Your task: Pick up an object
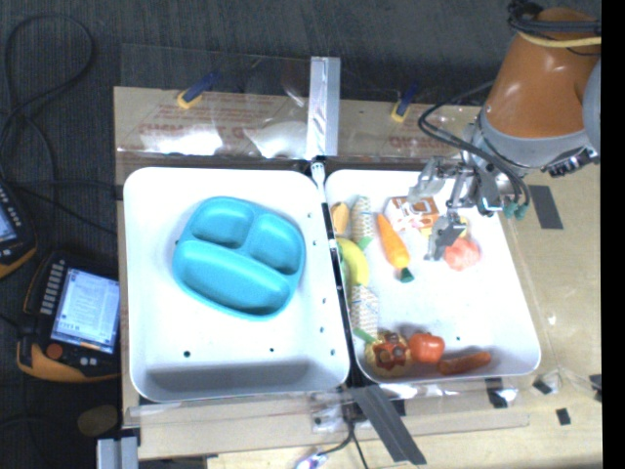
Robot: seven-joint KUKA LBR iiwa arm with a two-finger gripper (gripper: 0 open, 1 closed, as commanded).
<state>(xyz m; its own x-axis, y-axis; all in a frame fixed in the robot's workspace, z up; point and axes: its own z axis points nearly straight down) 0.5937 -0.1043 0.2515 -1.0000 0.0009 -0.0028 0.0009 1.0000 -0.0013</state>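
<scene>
The right bin (pixel 508 291) holds several toy foods. My gripper (pixel 439 221) hangs over its upper middle, below the orange band of the arm, open with nothing between its fingers. A pink-red round fruit (pixel 467 253) lies just right of the lower fingertip (pixel 437 250). A small orange and white box (pixel 407 213) sits just left of the gripper. An orange carrot (pixel 394 245) lies tilted beside the box.
Along the right bin's left wall lie a yellow banana (pixel 354 262) and two corn cobs (pixel 362 218) (pixel 365 307). A red tomato (pixel 427 347), a sausage (pixel 465 362) and a brown item (pixel 389 352) sit at its front. The left bin (pixel 156 360) holds a blue divided plate (pixel 239 254).
</scene>
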